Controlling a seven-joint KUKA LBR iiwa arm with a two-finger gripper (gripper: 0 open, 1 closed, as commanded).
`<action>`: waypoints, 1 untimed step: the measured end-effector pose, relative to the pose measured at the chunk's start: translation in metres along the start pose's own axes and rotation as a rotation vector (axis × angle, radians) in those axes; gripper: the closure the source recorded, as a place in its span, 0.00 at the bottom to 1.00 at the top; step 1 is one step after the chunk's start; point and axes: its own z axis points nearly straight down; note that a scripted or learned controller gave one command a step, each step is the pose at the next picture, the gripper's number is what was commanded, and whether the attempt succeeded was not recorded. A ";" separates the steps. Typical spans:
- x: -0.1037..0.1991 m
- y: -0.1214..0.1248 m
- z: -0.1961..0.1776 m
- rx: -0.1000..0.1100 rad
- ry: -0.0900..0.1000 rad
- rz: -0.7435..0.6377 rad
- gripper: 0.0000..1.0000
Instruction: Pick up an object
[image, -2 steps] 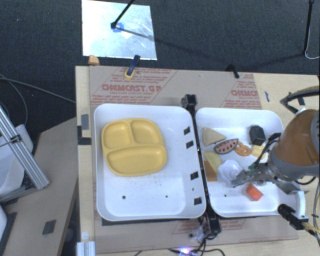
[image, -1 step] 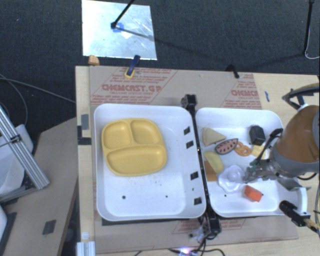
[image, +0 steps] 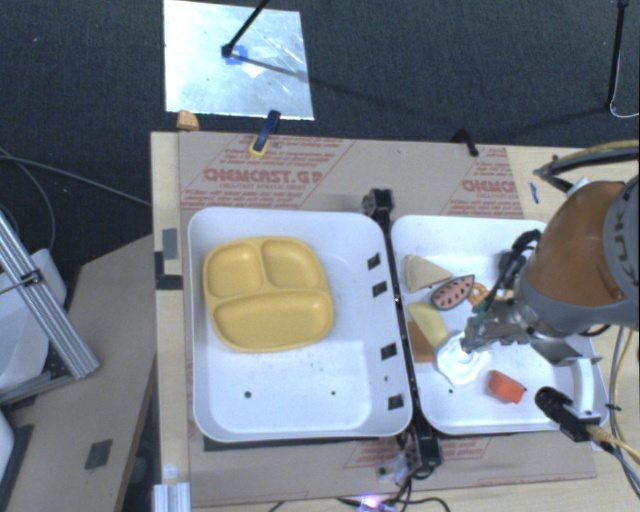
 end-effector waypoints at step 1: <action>0.056 0.002 -0.115 -0.008 0.000 -0.002 1.00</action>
